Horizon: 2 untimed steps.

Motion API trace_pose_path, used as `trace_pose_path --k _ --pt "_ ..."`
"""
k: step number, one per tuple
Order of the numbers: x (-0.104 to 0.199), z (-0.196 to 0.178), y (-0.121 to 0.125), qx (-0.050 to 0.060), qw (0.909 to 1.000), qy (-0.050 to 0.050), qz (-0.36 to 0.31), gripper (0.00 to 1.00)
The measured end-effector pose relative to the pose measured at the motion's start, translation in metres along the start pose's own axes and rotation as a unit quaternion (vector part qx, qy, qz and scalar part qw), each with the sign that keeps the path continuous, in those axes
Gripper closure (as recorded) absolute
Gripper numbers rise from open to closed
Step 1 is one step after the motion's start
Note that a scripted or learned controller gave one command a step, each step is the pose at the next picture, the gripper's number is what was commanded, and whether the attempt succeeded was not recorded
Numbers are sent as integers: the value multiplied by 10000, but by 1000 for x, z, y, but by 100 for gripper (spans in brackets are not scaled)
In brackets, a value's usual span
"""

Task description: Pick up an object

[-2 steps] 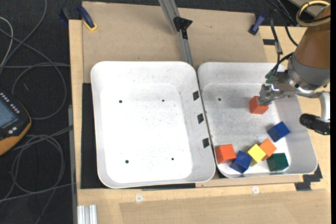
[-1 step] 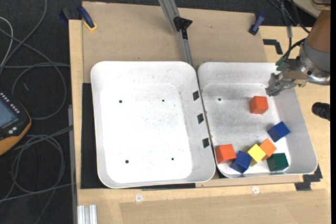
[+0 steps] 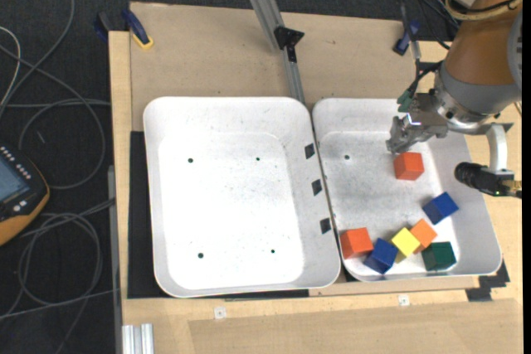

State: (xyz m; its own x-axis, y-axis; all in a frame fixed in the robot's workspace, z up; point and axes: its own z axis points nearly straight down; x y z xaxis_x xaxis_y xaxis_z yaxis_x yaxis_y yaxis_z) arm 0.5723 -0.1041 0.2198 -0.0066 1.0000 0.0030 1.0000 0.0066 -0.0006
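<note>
My gripper (image 3: 403, 138) hangs over the upper middle of the right bin (image 3: 357, 128), reaching in from the right. Just below its tip, touching or nearly so, is a red-orange cube (image 3: 409, 167); I cannot tell whether the cube is held or resting on the bin floor. Several other cubes lie near the bin's front edge: an orange one (image 3: 357, 241), a blue one (image 3: 382, 255), a yellow one (image 3: 406, 242), a second orange one (image 3: 425, 232) and a green one (image 3: 439, 257). Another blue cube (image 3: 441, 206) sits alone further right.
The left bin (image 3: 224, 186) lies beside the right one, with black clips (image 3: 316, 186) along their shared wall. A slanted metal pole (image 3: 265, 4) rises behind the bins. Blue clamps (image 3: 138, 29) grip the bench's back corners. Cables cover the floor at left.
</note>
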Motion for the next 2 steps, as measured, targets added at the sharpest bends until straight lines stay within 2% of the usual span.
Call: trace_pose_path --k 2 --pt "105 -28 -1 -19 10000 -1 -6 100"
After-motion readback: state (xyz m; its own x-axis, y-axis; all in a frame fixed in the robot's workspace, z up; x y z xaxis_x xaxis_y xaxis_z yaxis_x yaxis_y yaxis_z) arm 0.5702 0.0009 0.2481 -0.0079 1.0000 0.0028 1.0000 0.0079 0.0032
